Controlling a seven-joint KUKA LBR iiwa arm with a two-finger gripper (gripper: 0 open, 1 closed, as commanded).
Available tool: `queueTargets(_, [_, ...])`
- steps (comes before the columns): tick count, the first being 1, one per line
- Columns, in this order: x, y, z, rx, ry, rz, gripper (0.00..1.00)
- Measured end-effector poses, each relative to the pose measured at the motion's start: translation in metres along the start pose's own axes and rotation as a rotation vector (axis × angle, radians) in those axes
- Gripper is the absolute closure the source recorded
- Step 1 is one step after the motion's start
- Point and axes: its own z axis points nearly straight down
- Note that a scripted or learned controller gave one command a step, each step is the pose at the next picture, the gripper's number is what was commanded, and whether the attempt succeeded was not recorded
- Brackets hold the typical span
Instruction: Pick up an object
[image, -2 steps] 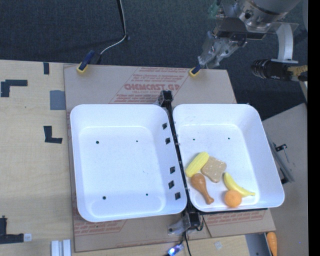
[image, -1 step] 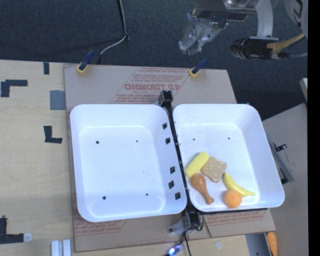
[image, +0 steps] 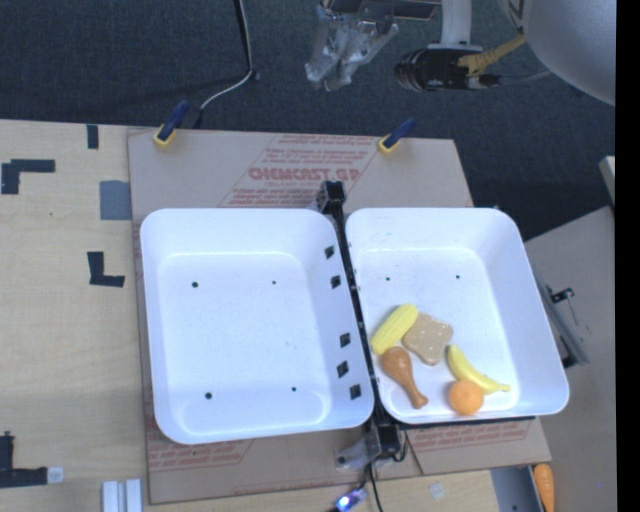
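Orange fruit (image: 466, 398) sits at the front of the right bin (image: 500, 235), touching a banana (image: 472, 371). Beside them lie a chicken leg (image: 404, 372), bread (image: 428, 339) and corn (image: 394, 327). High above, the gripper (image: 338, 55) hangs blurry; nobody can tell how its jaws stand.

A brown cardboard sheet (image: 300, 170) with red lettering lies at centre frame, held by two blue-and-yellow clamps (image: 171, 123) along its top edge; a black cable (image: 243, 45) trails across the dark upper-left floor.
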Motion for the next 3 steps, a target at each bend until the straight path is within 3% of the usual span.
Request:
queueTargets(1, [0.069, 0.021, 0.0, 0.0, 0.0, -0.001, 1.0])
queueTargets(2, [0.081, -0.008, 0.032, 0.005, -0.002, 0.003, 1.0])
queueTargets(3, [0.08, 0.018, -0.003, -0.004, -0.001, 0.005, 1.0])
